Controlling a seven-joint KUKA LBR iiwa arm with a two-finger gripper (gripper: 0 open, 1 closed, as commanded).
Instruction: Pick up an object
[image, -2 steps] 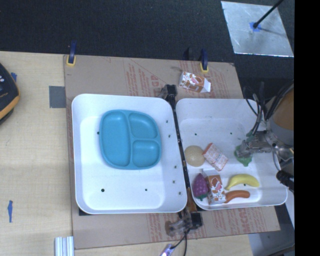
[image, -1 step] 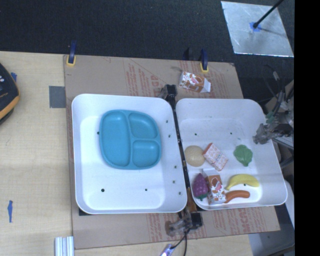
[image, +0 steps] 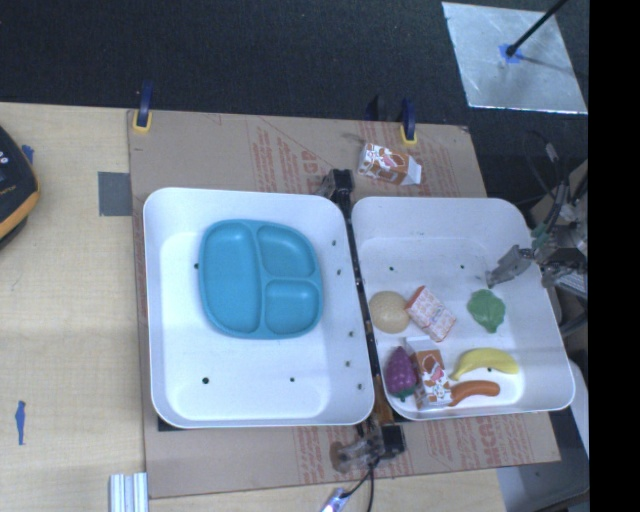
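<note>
Nearest the camera, at the bottom edge, a small clamp (image: 368, 447) sits on the cardboard sheet (image: 250, 150) that underlies both bins.

Largest of all is the bench (image: 60, 330), pale wood, with the cardboard spread over it. On that lie two white bins side by side, touching along their inner edges. Left bin (image: 170, 390) holds a blue divided plate (image: 261, 278), lying flat toward its upper half. Right bin (image: 440, 225) holds the loose toys, all gathered in its lower half: a beige ball (image: 389, 311) close to the inner wall, a red-and-white carton (image: 432, 312) just beside it, a green lump (image: 487, 309) further right, a banana (image: 485, 361) with an orange carrot (image: 473, 390) below it, a second printed carton (image: 430, 375), and purple grapes (image: 400, 371) touching that carton's left side. Another small carton (image: 390, 165) lies outside the bins, on the cardboard above the right bin.

From the right edge the arm reaches in low over the right bin's upper right corner. Its gripper (image: 505, 268) points leftward and slightly down, above and just right of the green lump, clear of every toy. Nothing sits between its fingers; whether they are apart or together cannot be told.
</note>
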